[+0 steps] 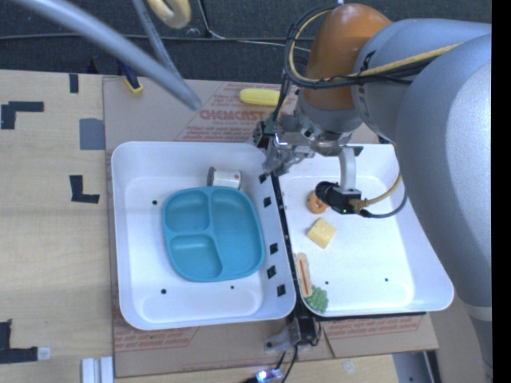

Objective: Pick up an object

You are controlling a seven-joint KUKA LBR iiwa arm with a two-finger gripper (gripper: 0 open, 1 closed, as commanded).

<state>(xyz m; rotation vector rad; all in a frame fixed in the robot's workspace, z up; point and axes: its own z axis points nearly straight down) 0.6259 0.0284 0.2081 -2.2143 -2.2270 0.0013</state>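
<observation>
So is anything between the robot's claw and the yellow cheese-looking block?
Nothing visible blocks the pale yellow block. The gripper hangs up-left of it in the view. A small orange round piece sits close beside that path, apart from the block.

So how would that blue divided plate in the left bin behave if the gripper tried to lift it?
The blue plate looks like moulded plastic, so it is probably stiff and light. It lies flat on the smooth floor of the left bin, so a push would likely slide it. Gripped by one rim, it may well tilt.

Overhead camera, slanted down, seemingly close
</observation>
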